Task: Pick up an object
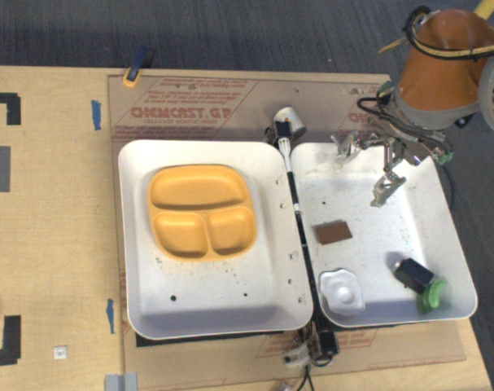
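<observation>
The gripper (381,173) hangs over the right bin's (454,218) far edge, fingers spread and empty. Nearest candidate: the flat brown block (333,232) on the bin floor, probably light and rigid. Judged best gripped across its short sides.
</observation>
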You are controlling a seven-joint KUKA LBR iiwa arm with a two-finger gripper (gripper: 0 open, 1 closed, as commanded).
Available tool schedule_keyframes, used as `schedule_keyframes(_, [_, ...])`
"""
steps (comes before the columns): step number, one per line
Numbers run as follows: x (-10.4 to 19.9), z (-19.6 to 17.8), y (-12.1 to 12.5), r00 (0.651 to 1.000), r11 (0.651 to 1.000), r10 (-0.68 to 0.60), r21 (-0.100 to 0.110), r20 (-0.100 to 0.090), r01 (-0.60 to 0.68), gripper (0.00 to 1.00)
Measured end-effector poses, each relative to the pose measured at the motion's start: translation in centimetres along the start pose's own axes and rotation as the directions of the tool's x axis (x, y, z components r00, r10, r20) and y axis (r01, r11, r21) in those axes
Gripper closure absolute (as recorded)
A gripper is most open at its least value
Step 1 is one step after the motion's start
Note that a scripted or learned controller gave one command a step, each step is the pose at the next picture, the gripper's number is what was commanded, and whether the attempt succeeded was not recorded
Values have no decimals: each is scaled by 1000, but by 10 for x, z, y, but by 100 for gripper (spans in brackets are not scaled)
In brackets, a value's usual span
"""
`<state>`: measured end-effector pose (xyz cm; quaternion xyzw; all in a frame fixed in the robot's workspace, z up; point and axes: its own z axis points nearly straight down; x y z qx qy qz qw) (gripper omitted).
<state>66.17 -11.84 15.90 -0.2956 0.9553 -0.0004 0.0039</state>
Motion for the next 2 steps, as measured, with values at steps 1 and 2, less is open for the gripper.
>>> schedule_keyframes(1, [60, 7, 14, 889, 889, -459, -5, -2, 459, 0])
schedule_keyframes(2, [15, 73, -32, 896, 896, -444, -2, 0, 444, 0])
